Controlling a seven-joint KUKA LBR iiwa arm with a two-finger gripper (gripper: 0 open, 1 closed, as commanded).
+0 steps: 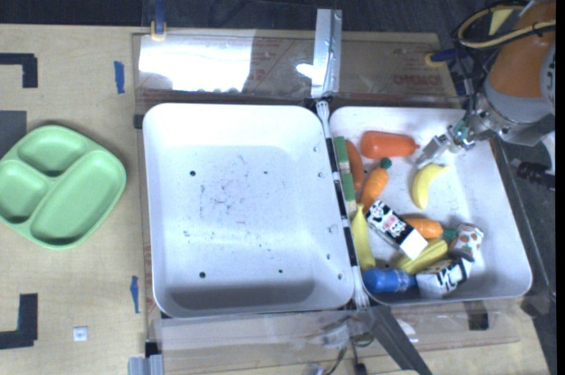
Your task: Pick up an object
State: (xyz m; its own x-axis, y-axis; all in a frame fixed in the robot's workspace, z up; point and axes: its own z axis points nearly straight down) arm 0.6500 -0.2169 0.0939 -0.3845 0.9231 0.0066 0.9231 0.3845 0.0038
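Note:
The right bin [494,214] holds a pile of toys. A small yellow banana [428,183] lies near its middle right, an orange capsule [387,144] at the back, and a carrot [375,181] beside it. Toward the front lie a black-and-white cow-print box [388,223], a long yellow banana [360,239], a yellow block [425,256], a blue object [385,281] and a black-and-white toy [447,276]. My gripper [444,144] hangs over the back of this bin, just above and behind the small banana, with nothing seen in it.
The left bin [234,206] sits next to the right one, with a green marker [342,172] along the shared wall. A green divided plate [57,183] rests on the bench at far left. A clear panel [229,47] stands behind the bins.

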